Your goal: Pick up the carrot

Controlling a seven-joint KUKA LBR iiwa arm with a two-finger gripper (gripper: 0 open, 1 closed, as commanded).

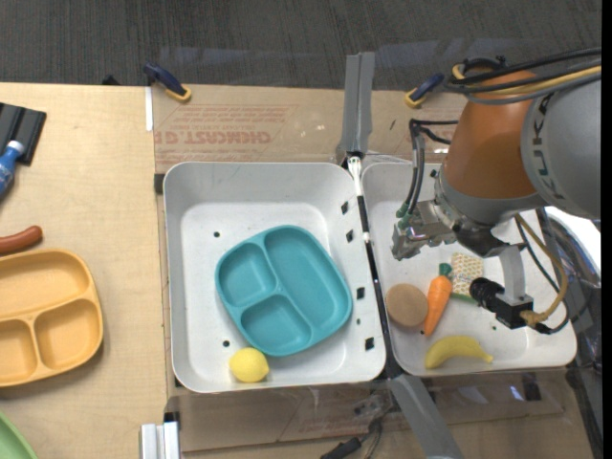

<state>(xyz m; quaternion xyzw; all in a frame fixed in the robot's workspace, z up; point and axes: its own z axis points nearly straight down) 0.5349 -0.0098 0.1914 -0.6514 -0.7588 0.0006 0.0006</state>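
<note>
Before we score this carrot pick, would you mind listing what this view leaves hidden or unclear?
- Gripper: the fingers are too small and dark in the camera view to judge.
- Right bin: the arm covers its far half.
- Patterned item beside the carrot: partly under the arm, unidentifiable.
- Orange tray: cut off by the left edge.

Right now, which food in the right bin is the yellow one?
The banana, lying at the near edge of the right bin. The carrot beside it is orange, and the round cookie is tan.
</note>
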